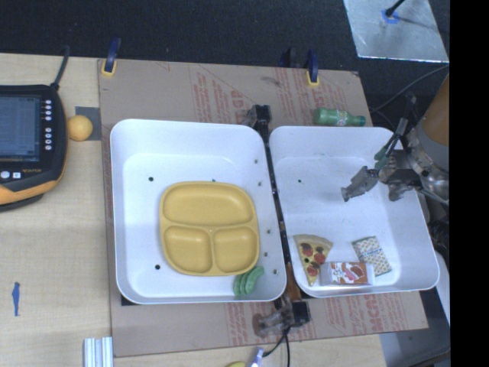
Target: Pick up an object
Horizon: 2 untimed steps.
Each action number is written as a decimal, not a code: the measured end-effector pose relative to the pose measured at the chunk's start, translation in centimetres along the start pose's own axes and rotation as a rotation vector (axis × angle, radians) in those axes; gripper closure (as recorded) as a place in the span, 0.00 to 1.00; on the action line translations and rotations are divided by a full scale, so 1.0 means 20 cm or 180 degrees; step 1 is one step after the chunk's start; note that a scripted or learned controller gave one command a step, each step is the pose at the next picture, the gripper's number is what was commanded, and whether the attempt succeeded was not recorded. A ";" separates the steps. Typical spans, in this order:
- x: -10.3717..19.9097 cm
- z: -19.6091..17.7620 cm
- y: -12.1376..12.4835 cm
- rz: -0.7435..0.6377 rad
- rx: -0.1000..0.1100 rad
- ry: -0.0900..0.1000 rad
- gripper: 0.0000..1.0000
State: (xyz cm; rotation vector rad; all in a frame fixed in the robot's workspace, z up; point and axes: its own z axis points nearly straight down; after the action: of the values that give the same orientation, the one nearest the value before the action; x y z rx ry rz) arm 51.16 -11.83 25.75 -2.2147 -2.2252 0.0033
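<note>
My gripper (374, 186) hangs over the right bin (321, 147), near its right side, with its two fingers spread apart and nothing between them. Below it, at the bin's front, lie a pizza slice toy (312, 255), a red and white packet (345, 274) and a small patterned packet (372, 255). The left bin (137, 140) holds a yellow divided plate (208, 226) and a green toy (248, 281) at its front right corner.
A green bottle (338, 117) lies on the cardboard behind the right bin. A teach pendant (27, 144) and an orange ball (79, 127) sit at the far left. Clamps hold the cardboard's back edge.
</note>
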 end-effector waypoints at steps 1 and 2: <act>0.18 0.32 -0.17 -0.0004 0.0005 -0.0001 0.00; 0.06 0.56 0.13 -0.0001 0.0003 -0.0003 0.00</act>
State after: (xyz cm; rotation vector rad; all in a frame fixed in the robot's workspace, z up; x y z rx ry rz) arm 53.66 -10.66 14.60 -2.2145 -2.2256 0.0052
